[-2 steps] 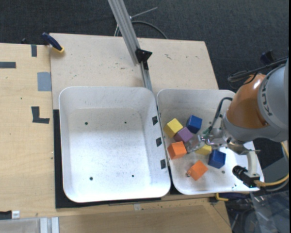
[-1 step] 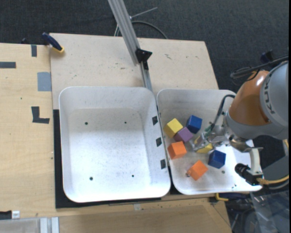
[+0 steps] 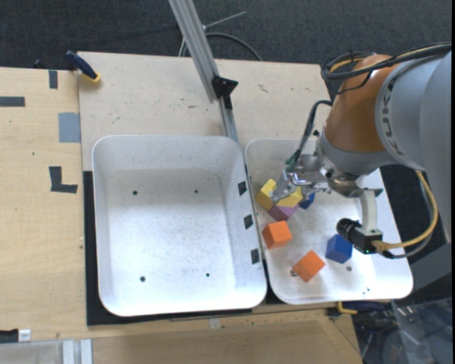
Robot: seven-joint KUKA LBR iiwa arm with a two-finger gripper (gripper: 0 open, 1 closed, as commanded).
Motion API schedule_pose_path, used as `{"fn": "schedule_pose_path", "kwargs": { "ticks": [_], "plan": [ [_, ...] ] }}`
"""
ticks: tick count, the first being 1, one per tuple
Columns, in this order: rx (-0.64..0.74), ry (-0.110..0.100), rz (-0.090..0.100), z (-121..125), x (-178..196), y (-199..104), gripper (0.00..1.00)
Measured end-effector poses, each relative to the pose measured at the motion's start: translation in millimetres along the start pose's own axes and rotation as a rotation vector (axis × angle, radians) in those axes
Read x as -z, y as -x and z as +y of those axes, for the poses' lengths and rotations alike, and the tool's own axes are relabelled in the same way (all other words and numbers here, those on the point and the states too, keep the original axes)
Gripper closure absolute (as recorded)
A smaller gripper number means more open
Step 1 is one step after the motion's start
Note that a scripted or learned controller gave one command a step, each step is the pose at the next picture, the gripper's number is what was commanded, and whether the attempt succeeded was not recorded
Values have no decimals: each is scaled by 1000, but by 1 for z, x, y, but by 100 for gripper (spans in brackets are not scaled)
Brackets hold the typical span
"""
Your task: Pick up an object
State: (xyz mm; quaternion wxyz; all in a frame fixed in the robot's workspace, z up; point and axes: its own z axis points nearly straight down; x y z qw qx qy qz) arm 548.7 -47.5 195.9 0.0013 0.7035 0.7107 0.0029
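Observation:
In the right bin (image 3: 379, 287) lie several small blocks. A yellow block (image 3: 268, 191) sits against a yellow-and-purple block (image 3: 287, 203). Below them are two orange blocks (image 3: 277, 233) (image 3: 309, 265) and a blue block (image 3: 338, 249). My gripper (image 3: 297, 180) hangs low over the yellow-and-purple block, its metal tips right at the block's top. A small blue piece (image 3: 307, 201) peeks out beside it. The tips are too small and crowded to read their state.
The left bin (image 3: 106, 226) stands beside the right one, with a raised divider (image 3: 246, 203) between them. A slanted aluminium bar (image 3: 201, 44) crosses the bench behind the bins. The arm's orange band (image 3: 356, 120) and cables (image 3: 409, 241) overhang the right bin's far side.

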Motion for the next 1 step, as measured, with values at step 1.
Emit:
{"fn": "schedule_pose_path", "kwargs": {
  "ticks": [1],
  "plan": [
    [0,-8,1,-3,10,-82,100]
  ]
}}
